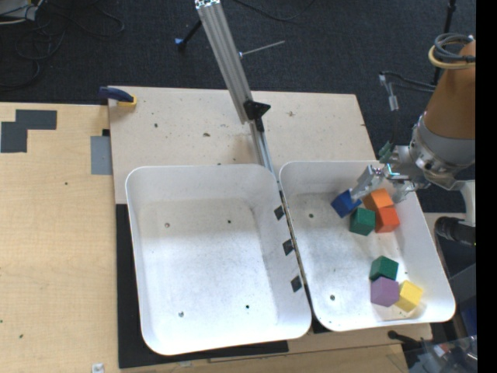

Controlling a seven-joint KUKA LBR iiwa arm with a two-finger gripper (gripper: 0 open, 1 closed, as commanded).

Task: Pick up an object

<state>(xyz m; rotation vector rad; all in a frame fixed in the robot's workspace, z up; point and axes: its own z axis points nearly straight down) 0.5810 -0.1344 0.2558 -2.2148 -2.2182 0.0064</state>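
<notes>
Several coloured blocks lie in the right bin (326, 301). A blue block (343, 203), a green block (362, 221) and an orange block (385, 210) cluster near its upper right. A second green block (384, 268), a purple block (384, 291) and a yellow block (410, 294) sit near its lower right corner. My gripper (360, 190) reaches in from the right, low over the upper cluster. Its tip is right at the blue block's upper right edge. I cannot tell whether it touches the block.
The left bin (202, 317) sits beside the right one, with a shared divider carrying black clips (286, 245). A slanted aluminium rail (229, 61) rises behind the bins. The arm's orange band (458, 92) stands beyond the right bin's far right corner.
</notes>
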